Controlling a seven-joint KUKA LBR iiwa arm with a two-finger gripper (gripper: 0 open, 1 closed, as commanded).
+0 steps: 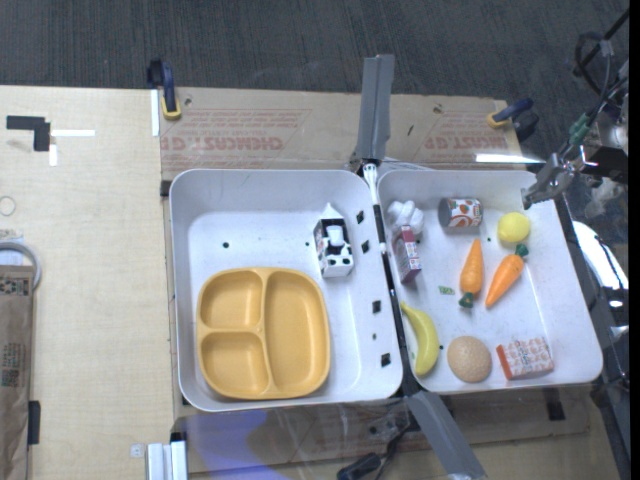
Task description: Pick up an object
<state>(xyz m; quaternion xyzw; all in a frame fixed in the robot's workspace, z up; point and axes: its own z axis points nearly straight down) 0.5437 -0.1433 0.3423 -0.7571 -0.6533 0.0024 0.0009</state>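
Note:
The right bin (585, 328) holds a yellow lemon (514, 228), two carrots (471, 268) (505, 278), a small can (461, 214), a pink carton (408, 253), a white toy (402, 213), a banana (422, 338), a brown bun (469, 359) and an orange box (525, 358). In the left bin (190, 268) lie a yellow divided plate (264, 330) and a black-and-white carton (333, 246). My gripper (548, 183) hangs at the right bin's far right corner, just right of and above the lemon. It is small and partly cut off, and I see nothing in it.
A grey divider post (375, 108) rises between the bins at the back. Cardboard (270, 128) lies behind the bins, held by clamps (165, 93) (508, 115). The wooden bench (80, 268) stretches to the left, and cables and arm parts (600, 78) crowd the right edge.

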